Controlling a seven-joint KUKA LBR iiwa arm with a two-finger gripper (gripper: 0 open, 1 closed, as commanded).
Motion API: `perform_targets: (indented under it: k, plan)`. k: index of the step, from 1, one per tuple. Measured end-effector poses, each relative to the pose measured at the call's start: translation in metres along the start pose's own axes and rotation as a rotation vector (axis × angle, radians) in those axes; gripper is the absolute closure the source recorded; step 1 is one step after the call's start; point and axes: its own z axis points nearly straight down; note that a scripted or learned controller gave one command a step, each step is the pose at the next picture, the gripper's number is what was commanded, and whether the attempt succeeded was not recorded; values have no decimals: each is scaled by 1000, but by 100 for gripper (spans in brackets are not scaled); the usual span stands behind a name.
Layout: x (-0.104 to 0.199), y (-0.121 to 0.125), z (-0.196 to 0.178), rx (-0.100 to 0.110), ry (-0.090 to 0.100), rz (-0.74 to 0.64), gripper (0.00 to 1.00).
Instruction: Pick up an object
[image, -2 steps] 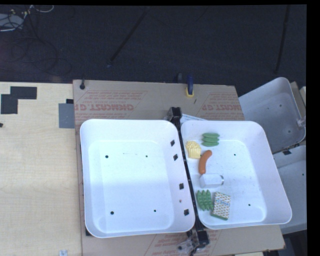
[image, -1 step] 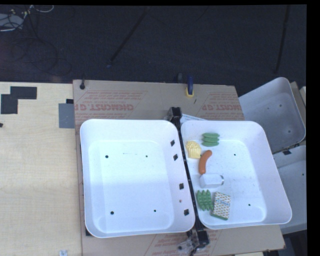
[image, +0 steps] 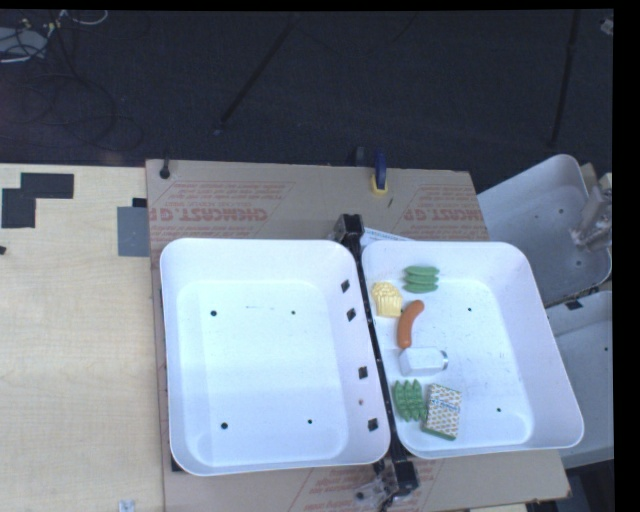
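The fingers are out of sight, so whether they are apart or together cannot be told. In the right glossy white plastic bin (image: 520, 300), along its 9 o'clock wall, lie a ribbed green pod (image: 421, 278), knobbly yellow corn (image: 386, 297), smooth orange sausage (image: 409, 323), white block (image: 424, 361), bumpy green piece (image: 407, 399) and speckled packet (image: 442, 411).

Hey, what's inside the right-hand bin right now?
The right bin holds a green pea pod, yellow corn, orange sausage, white block, green ridged piece and patterned packet. Anything beneath them is hidden.
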Motion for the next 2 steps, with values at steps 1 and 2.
perform_targets:
  k: [1, 2]
  plan:
    - [55, 6, 1, 4, 0, 0, 100]
    - [105, 7, 1, 4, 0, 1, 100]
